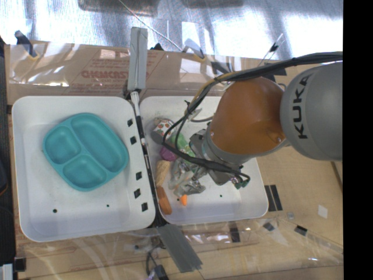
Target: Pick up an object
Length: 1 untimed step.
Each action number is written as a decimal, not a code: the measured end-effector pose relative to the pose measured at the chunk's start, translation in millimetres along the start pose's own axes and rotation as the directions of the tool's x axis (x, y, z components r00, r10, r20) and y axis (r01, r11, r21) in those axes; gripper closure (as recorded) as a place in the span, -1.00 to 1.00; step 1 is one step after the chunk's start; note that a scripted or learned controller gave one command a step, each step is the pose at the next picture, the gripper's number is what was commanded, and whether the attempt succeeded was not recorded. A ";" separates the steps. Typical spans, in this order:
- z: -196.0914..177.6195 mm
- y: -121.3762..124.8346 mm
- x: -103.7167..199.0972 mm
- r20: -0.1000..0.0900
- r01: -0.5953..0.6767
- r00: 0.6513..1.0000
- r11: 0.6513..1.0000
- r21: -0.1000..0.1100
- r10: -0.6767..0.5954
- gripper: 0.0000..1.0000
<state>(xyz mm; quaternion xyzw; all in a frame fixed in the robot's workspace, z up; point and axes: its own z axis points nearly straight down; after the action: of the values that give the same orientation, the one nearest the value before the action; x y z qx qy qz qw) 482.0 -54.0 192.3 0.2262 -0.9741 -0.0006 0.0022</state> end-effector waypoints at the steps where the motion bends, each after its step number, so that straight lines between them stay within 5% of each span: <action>1: -0.1 33.7 -22.5 0.008 0.292 0.956 0.956 0.006 -0.292 1.00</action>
<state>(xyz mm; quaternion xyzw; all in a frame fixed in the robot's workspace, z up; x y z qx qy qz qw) 487.3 -13.8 192.4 0.3675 -0.9300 0.0005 -0.0029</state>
